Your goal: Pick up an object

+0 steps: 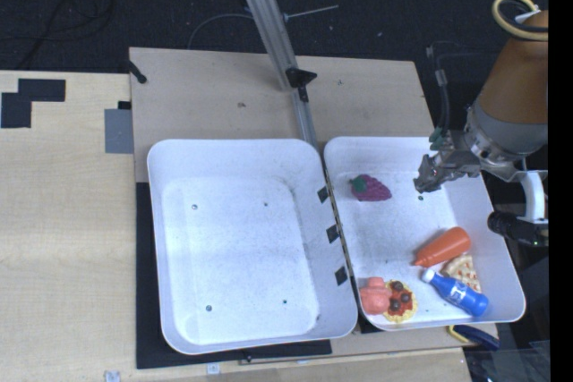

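Note:
The right bin (394,155) holds a purple bunch of grapes (370,188) near its far left, an orange carrot (441,247) at the right, a waffle piece (463,270) beside it, a blue bottle (457,292) at the near right, and a red and yellow toy food piece (389,298) at the near left. My gripper (428,178) hangs over the far right part of this bin, right of the grapes and above the carrot. Nothing shows between its fingers.
The left bin (179,192) lies beside the right one, joined by black clips (331,233). A metal rail (273,22) slants across the bench behind the bins. A yellow and blue thing (474,336) lies off the near right corner.

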Tool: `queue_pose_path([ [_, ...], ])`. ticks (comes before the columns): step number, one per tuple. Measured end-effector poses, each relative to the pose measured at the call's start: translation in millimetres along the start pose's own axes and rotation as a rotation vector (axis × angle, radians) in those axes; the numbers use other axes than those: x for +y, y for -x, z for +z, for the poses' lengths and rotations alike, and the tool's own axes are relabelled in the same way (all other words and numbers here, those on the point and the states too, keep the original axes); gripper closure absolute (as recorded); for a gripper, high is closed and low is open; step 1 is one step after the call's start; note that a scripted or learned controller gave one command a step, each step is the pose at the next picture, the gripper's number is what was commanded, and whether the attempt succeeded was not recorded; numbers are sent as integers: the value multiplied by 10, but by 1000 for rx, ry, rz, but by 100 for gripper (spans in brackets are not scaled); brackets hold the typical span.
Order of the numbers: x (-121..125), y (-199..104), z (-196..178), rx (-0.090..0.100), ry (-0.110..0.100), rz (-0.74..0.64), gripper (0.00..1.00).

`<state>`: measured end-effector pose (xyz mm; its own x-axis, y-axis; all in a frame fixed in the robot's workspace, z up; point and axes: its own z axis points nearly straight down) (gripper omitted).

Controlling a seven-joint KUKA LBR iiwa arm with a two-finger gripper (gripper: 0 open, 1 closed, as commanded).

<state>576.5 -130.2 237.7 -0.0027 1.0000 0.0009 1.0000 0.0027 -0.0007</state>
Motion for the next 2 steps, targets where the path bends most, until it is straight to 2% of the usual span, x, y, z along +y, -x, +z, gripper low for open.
queue_pose_path([
  [2,-6,-1232,8,0,0,-1,100],
])
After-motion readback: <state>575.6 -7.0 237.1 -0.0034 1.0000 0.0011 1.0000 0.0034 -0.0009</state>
